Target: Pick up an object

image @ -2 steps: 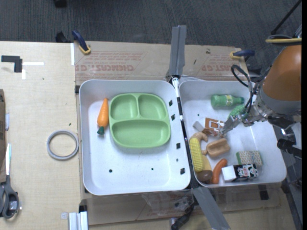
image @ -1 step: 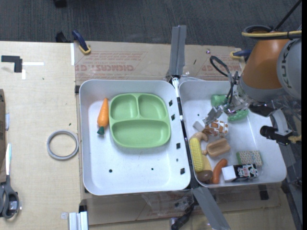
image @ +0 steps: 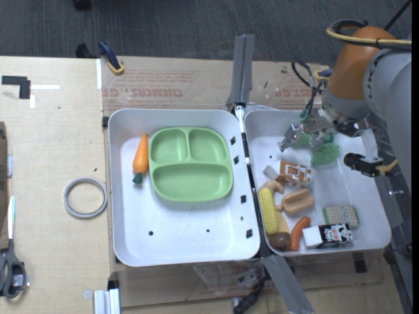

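Note:
My gripper [image: 302,138] hangs over the back of the right bin [image: 262,126], fingers spread open with nothing between them. A green broccoli piece [image: 325,153] lies just to its right and slightly nearer. In front of it sit an orange-and-white box [image: 294,173], a bun [image: 298,201], a corn cob [image: 267,209], a red sausage [image: 298,230], a cow-print carton [image: 336,234] and a patterned sponge [image: 340,213]. The left bin [image: 183,241] holds a green divided plate [image: 191,162] and a carrot [image: 139,156].
A grey upright post [image: 242,70] stands at the back between the bins. On the bench to the left lie a tape ring [image: 85,197], scissors [image: 12,267] and a blue clamp [image: 111,57]. The arm's orange band [image: 353,61] rises at the right.

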`<state>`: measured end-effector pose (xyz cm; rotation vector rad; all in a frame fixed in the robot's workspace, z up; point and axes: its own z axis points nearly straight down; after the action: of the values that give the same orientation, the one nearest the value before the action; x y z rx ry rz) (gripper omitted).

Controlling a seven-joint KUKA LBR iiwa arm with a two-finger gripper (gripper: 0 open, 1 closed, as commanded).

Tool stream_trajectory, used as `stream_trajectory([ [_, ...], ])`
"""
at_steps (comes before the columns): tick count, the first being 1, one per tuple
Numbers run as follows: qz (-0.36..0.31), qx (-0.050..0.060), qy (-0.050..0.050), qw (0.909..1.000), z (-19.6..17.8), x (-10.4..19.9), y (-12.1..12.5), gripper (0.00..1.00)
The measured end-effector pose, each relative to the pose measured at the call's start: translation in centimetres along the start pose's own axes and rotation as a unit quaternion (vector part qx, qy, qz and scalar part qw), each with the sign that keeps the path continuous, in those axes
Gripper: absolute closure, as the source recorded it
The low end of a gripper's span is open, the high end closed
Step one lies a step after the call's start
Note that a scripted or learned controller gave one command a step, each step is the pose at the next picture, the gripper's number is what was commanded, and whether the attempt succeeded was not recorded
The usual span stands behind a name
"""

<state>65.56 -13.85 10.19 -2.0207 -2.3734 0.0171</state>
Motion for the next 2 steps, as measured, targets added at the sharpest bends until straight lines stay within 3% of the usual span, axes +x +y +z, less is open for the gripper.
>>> stream_trajectory([
  [1,-0.022,-0.014,-0.007,0.9996,0.7,-6.7,-0.6,0.0],
  [2,-0.024,-0.015,-0.009,0.9996,-0.4,-6.7,-0.5,1.0],
])
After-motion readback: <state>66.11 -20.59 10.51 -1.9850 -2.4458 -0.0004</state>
